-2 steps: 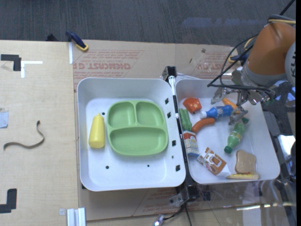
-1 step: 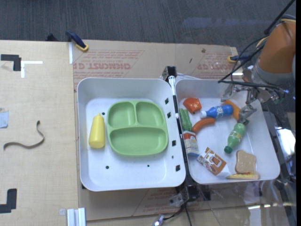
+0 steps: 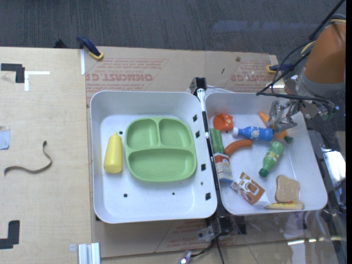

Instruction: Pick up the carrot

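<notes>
The carrot [image 3: 265, 116] is a small orange piece with a green leafy end [image 3: 288, 139]. It lies slanted in the upper right part of the right bin [image 3: 313, 164], just right of a blue and white bottle [image 3: 253, 132]. My gripper [image 3: 284, 116] hangs directly over the carrot's middle and hides part of it. The grey arm with its orange band [image 3: 329, 48] reaches in from the upper right. Whether the gripper touches the carrot cannot be made out.
The right bin also holds a red-orange toy [image 3: 223, 121], a sausage [image 3: 237, 146], a green bottle [image 3: 271, 157], a snack packet [image 3: 247, 187] and a bread slice [image 3: 287, 190]. In the left bin [image 3: 99, 191] are a green divided plate [image 3: 161, 148] and a yellow bottle [image 3: 113, 153].
</notes>
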`<state>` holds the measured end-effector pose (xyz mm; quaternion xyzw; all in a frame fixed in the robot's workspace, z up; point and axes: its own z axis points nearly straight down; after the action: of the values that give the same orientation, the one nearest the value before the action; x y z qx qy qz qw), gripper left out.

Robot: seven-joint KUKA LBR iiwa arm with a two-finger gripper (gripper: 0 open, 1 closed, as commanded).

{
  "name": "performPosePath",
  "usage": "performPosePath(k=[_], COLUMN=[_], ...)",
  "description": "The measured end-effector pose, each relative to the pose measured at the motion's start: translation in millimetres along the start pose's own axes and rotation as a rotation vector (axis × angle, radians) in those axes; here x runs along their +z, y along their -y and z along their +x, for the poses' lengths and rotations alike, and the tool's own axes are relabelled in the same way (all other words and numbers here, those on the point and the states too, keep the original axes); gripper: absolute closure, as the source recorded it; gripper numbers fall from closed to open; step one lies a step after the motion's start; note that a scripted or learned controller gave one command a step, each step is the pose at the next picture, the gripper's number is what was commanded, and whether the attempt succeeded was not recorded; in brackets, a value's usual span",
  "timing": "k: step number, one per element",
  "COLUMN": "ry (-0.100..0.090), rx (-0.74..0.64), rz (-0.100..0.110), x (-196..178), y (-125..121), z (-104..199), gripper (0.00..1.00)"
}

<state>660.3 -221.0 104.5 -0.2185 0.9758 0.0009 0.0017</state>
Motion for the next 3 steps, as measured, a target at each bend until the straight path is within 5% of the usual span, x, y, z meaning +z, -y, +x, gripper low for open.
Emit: performPosePath(k=[1, 2, 3], ry=[0.006, 0.001, 0.005], rx=[-0.221, -0.642, -0.579], rz=[0.004, 0.0, 0.003], x=[-69.3, 11.8, -85.5], y=[-45.9, -68.5, -128.7], z=[-23.1, 39.6, 6.4], gripper=[1.0, 1.0, 1.0])
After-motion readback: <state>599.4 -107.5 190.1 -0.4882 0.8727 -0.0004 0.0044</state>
